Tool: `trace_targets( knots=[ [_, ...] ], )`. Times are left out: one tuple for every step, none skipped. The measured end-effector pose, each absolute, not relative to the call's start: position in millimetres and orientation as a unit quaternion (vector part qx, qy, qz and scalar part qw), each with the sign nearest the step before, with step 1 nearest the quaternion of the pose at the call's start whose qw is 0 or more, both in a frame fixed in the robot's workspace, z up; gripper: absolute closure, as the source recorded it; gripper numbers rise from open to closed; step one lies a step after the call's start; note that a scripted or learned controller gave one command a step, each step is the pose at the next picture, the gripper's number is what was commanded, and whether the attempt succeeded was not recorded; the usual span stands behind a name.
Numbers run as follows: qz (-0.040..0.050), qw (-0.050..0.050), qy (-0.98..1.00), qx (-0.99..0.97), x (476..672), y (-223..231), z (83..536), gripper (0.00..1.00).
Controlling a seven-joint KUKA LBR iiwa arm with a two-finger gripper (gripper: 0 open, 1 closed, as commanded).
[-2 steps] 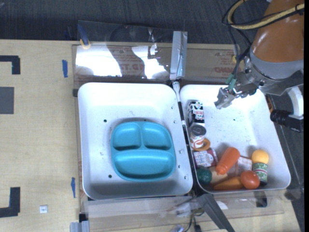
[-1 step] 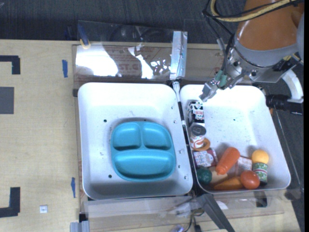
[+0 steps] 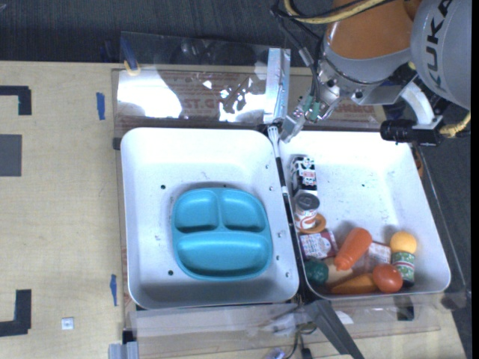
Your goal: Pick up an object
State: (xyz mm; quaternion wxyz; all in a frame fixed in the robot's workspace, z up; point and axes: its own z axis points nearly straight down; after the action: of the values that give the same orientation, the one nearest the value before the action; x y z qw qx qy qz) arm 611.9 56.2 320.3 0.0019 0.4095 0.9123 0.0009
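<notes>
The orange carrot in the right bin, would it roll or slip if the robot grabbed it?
The carrot looks smooth and rounded, so it may slip. It tapers, so it would probably roll in a curve. Toys crowd it, likely stopping it.

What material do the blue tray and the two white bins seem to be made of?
Blue tray: probably moulded plastic, matt; its colour is even and its compartment edges are rounded. Left bin and right bin: likely thin, smooth plastic; the walls show soft glare.
</notes>
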Motion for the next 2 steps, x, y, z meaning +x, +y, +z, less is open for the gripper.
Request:
trace_targets(
  knots=[
    [0.0029,0.005,0.951,0.31,577.0,98,432,1.0],
    [0.0001,-0.001,0.985,0.173,617.7,137,354,1.0]
  ],
)
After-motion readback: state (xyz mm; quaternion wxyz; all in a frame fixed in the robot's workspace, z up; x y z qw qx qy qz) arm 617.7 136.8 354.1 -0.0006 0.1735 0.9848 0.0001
